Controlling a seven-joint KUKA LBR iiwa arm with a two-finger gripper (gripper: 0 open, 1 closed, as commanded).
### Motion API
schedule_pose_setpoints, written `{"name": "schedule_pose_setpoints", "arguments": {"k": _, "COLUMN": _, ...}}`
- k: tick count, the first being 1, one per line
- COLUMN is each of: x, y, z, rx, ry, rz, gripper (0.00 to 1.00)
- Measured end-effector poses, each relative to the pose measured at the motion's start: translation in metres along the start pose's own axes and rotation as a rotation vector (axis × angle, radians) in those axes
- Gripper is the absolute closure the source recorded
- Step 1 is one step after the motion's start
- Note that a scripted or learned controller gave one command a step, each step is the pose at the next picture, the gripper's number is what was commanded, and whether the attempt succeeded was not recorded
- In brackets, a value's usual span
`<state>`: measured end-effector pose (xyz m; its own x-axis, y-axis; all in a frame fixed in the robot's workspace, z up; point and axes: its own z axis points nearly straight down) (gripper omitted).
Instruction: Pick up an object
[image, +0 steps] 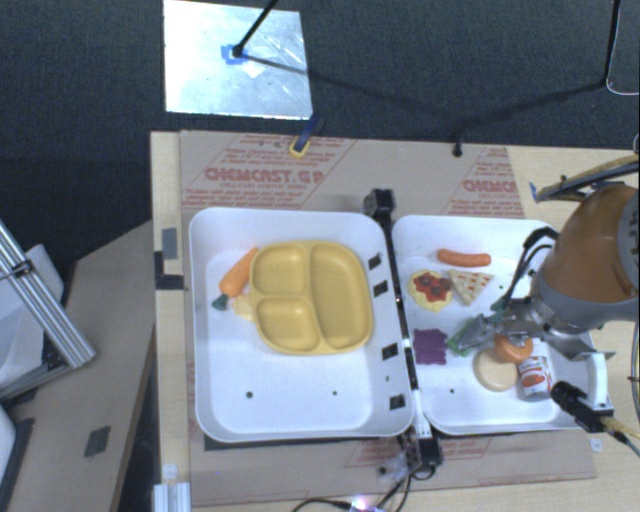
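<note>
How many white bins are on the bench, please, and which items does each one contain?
2. The left bin holds a yellow divided tray and a carrot. The right bin holds toy foods, including a sausage; the arm may hide others.

Robot lab: arm, 2 white bins, toy food.

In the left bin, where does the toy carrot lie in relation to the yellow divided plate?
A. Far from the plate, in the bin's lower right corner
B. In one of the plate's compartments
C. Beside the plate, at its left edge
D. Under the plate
C: the toy carrot lies on the floor of the left bin, against the left edge of the yellow divided plate, not in a compartment.
</note>
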<state>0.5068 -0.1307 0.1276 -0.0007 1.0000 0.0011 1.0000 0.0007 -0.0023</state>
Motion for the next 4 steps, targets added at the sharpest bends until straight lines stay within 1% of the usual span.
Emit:
{"name": "schedule_pose_setpoints", "arguments": {"k": 1, "x": -0.005, "y": 0.008, "z": 0.034, "rx": -0.030, "ry": -0.016, "rz": 0.000, "gripper": 0.00}}
{"name": "schedule_pose_setpoints", "arguments": {"k": 2, "x": -0.003, "y": 0.008, "z": 0.025, "rx": -0.029, "ry": -0.011, "rz": 0.000, "gripper": 1.00}}
{"name": "schedule_pose_setpoints", "arguments": {"k": 3, "x": -0.010, "y": 0.014, "z": -0.035, "rx": -0.009, "ry": -0.003, "rz": -0.003, "gripper": 1.00}}
{"name": "schedule_pose_setpoints", "arguments": {"k": 4, "x": -0.019, "y": 0.010, "z": -0.086, "rx": -0.008, "ry": -0.003, "rz": -0.002, "gripper": 1.00}}
